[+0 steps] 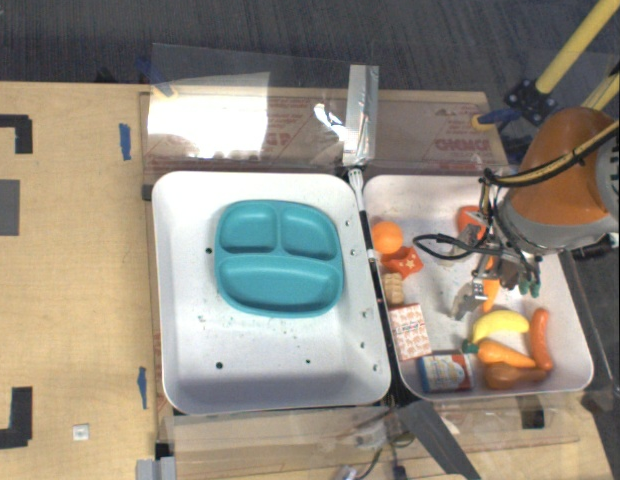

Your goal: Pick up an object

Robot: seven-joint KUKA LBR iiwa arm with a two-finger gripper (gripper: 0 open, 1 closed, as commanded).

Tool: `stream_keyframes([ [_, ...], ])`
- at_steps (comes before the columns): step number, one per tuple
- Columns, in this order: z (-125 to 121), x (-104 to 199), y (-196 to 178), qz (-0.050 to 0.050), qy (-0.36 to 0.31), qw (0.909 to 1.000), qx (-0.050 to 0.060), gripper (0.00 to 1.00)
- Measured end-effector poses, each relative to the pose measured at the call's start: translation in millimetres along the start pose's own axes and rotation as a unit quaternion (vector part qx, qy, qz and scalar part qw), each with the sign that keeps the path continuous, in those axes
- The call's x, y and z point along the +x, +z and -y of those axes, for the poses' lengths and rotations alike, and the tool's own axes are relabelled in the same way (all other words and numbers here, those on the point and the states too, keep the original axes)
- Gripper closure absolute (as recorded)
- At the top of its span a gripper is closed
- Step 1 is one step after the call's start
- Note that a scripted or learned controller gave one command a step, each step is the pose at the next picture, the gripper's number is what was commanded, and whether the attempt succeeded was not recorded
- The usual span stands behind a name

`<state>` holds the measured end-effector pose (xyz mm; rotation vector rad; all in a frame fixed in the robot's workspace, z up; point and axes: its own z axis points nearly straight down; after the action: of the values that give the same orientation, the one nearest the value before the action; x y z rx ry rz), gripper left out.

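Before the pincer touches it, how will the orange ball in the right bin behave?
The orange ball looks round and smooth, so it probably rolls if nudged. It lies beside the bin wall, which may stop it. It is probably light.

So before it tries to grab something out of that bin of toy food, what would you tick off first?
1. Gripper is over the right bin, where the food lies: ok.
2. Jaws open: cannot tell, too small and dark.
3. Nothing already held: cannot tell.
4. A target close by: ok, the banana lies just below it.
5. Target free of neighbours: not ok, the banana touches the orange carrot-like piece.
6. Teal tray out of the way in the left bin: ok.
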<state>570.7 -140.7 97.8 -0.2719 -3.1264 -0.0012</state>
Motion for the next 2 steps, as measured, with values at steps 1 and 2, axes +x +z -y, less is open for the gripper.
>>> stream_keyframes([
  [1, 7.4, 15.0, 8.5, 0.008, 0.009, 0.9999, 0.000, 0.00],
  [2, 57.3, -86.4, -25.8, 0.008, -0.040, 0.9992, 0.001, 0.00],
])
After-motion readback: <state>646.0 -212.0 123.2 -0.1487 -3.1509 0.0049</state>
